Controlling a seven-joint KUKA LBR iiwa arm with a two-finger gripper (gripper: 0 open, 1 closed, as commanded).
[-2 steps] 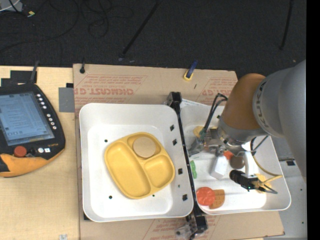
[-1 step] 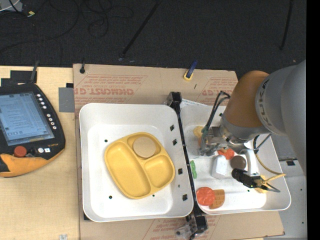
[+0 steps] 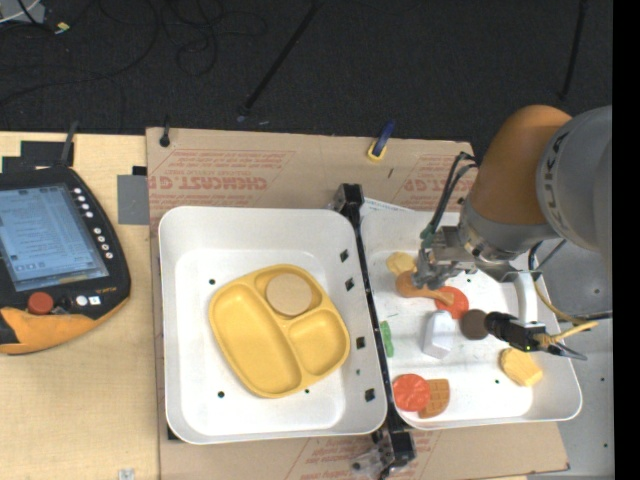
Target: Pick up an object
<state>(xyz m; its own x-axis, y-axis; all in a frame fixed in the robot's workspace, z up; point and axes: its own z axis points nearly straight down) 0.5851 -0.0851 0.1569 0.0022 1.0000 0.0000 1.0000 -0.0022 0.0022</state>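
From the camera above the bench: gripper low in the upper left part of the right bin, at the end of the grey arm with its orange band. Opening of the jaws: cannot tell, too dark and small against the clutter. Whether anything is held: cannot tell either.

Directly under the gripper, an orange curved piece, flat on the bin floor. Touching it or just above it: impossible to say. Just left of the gripper, a pale yellow lump. At the right end of the curved piece, touching or nearly so, a red piece.

Lower in the same bin, apart from the gripper: a white block, near the middle. Near the bin's left wall, a small green strip. In the lower left corner, a red disc with a brown waffle-patterned piece overlapping its right side. Toward the lower right, a yellow wedge.

In the left bin, well apart from the gripper: a yellow divided plate, tilted slightly in the view. In its topmost compartment, a round tan disc.

Beneath both bins, a sheet of cardboard. Left of that, on the bench, a control pendant with a lit screen.
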